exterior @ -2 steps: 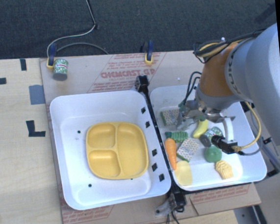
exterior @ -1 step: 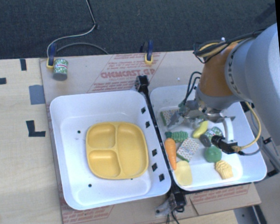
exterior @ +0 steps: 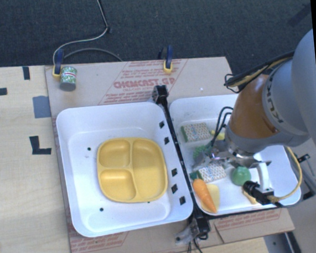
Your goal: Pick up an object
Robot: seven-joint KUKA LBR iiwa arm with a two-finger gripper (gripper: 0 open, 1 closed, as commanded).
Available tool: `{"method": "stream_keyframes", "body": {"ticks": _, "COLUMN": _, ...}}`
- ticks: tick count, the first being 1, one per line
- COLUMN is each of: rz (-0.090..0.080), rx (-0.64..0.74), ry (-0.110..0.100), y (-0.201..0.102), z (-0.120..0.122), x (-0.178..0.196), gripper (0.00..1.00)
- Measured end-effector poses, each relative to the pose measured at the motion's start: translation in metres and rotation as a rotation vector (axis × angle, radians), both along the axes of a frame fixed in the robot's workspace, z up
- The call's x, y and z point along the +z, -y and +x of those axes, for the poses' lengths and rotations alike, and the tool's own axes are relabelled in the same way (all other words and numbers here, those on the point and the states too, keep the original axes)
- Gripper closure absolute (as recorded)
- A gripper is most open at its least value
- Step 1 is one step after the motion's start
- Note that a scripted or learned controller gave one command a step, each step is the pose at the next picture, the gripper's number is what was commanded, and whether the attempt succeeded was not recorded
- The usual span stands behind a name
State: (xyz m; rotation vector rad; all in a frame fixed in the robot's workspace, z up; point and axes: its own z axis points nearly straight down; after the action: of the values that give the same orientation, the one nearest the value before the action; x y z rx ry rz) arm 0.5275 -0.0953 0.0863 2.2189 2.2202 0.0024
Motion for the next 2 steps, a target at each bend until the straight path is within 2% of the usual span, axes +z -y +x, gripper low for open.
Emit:
{"method": "stream_keyframes", "body": {"ticks": 1, "rz": 0.0, "rx": 0.001, "ry": 0.001, "y": -0.001, "z": 0.055, "x": 0.0, "gripper": 0.0}}
{"method": "stream_keyframes", "body": {"ticks": 2, "rz": -0.001, "rx": 0.0, "ry": 0.002, "y": 0.001, "z": 0.009, "x": 0.0, "gripper": 0.0}}
